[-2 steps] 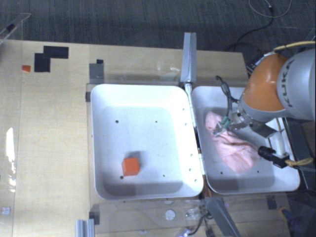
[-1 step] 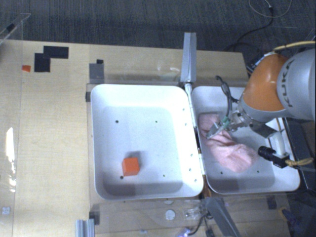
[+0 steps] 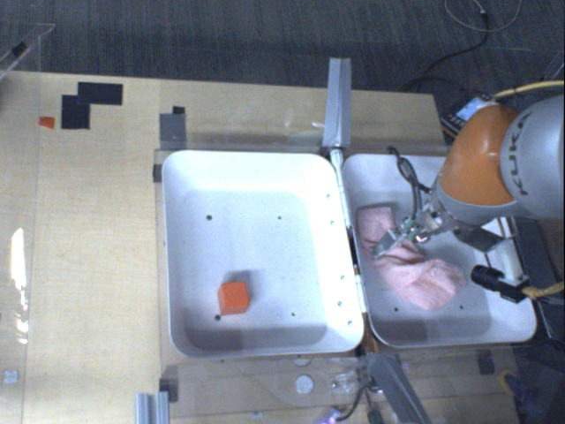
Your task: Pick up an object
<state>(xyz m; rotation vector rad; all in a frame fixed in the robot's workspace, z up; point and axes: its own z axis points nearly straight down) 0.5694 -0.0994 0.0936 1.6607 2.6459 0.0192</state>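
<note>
A pink, soft-looking lump [image 3: 422, 281] lies in the right bin [image 3: 508, 325], with a paler pink piece [image 3: 375, 223] just behind it toward the bin's left wall. My gripper [image 3: 393, 242] is down low at the lump's upper left edge, right against it. In the left bin [image 3: 265, 184] a small orange cube [image 3: 234, 298] rests near the front left corner, far from the gripper.
The grey arm with its orange band [image 3: 477, 162] hangs over the right bin's back right part. A metal divider post [image 3: 338, 104] stands behind the seam between the bins. Black cables [image 3: 499, 283] run along the right bin's right side.
</note>
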